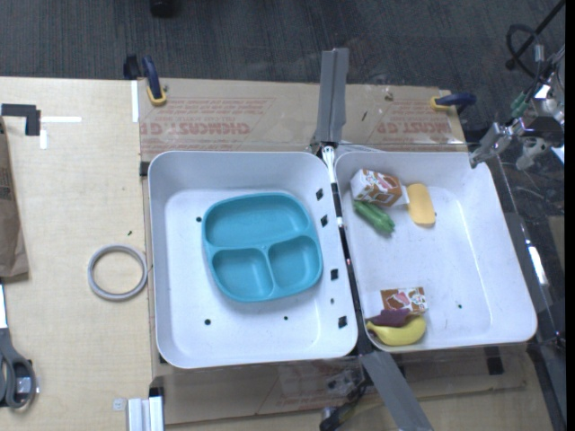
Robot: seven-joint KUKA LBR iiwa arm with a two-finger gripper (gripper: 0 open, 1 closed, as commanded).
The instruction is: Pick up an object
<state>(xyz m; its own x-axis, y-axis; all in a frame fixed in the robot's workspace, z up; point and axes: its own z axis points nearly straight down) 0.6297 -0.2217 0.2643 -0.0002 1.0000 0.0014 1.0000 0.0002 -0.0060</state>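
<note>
left bin [171,268]: teal three-compartment tray [262,247], centred | right bin [503,268]: yellow banana [398,332] at near-left corner, touching purple item [392,316] and small carton [404,299]; second carton [375,187], green pod [374,216], yellow block [420,204] near far-left | gripper [530,128]: beyond far-right corner, grip state cannot be told

Glossy white plastic bins [171,268], smooth matt teal plastic divided tray [261,246], pale wood-grain bench top [72,214], shiny yellow plastic banana [398,332]
</note>
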